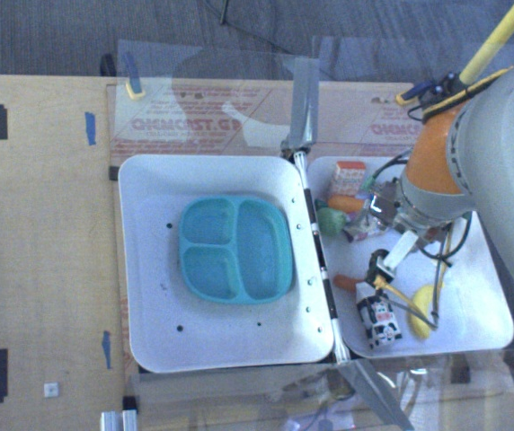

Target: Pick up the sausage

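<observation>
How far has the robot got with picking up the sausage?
Done: the arm has reached into the right bin, and its hand is low among the toys there. In hand: nothing I can confirm; the view is too cluttered to show anything gripped. Left: gripping and lifting the sausage, perhaps the reddish piece by the bin's left wall. The blue tray sits in the left bin.

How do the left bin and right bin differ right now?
The left bin holds one teal divided plate; the right bin holds several small items, including a yellow lemon-like piece and a small carton. The arm reaches over the right bin, not the left. Both are shallow, white and side by side.
</observation>
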You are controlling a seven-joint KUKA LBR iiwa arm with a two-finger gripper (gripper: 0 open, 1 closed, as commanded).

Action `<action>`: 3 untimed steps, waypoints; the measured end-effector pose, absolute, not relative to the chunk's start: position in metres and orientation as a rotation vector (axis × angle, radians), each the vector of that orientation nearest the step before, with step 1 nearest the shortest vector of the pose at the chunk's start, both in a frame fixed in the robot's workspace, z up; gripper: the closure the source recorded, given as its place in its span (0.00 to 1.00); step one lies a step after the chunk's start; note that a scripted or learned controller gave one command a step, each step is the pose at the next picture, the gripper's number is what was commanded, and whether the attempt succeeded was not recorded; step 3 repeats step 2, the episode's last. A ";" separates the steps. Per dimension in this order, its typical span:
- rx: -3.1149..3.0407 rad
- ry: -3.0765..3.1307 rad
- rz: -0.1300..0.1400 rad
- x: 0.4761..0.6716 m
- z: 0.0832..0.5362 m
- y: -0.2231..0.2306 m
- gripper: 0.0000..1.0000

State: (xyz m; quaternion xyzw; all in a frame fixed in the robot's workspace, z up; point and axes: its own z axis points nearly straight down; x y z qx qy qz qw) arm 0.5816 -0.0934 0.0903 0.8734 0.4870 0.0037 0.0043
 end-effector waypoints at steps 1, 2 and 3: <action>2.820 1.380 0.002 0.647 0.090 -0.138 0.00; 2.834 1.350 0.023 0.595 0.092 -0.173 0.00; 2.834 1.350 0.023 0.595 0.092 -0.173 0.00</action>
